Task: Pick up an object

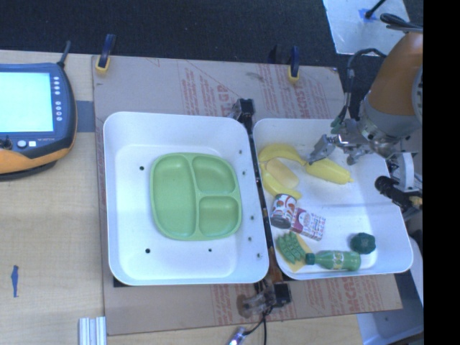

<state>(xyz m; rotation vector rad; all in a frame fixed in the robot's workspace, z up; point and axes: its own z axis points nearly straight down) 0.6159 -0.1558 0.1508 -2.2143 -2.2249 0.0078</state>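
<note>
The arm (pixel 397 85) is cut off at the right edge, its pincer (pixel 336 146) blurred.

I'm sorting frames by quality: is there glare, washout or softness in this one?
Camera view: the pendant screen at left is blown out to near white; the white bins are bright with little surface detail; the gripper by the yellow banana looks soft, and the label on the small packet is too blurred to read.

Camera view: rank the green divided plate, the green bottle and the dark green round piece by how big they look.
1. Green divided plate, clearly largest.
2. Green bottle.
3. Dark green round piece, smallest.
</note>
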